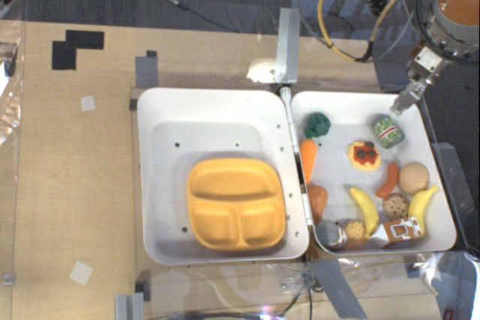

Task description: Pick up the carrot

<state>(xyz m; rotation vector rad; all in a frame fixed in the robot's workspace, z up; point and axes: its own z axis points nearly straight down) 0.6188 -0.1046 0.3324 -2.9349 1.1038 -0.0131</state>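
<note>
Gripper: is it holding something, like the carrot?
No. The gripper hangs above the right bin's far edge with nothing between its fingers. The carrot lies in that bin, untouched.

I see the carrot [308,158] pressed against the bin divider [292,154], broccoli [317,124] just above; open floor to its right.

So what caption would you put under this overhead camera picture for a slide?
Gripper hovers at the right bin's far edge, while the carrot lies untouched by the divider.
</note>
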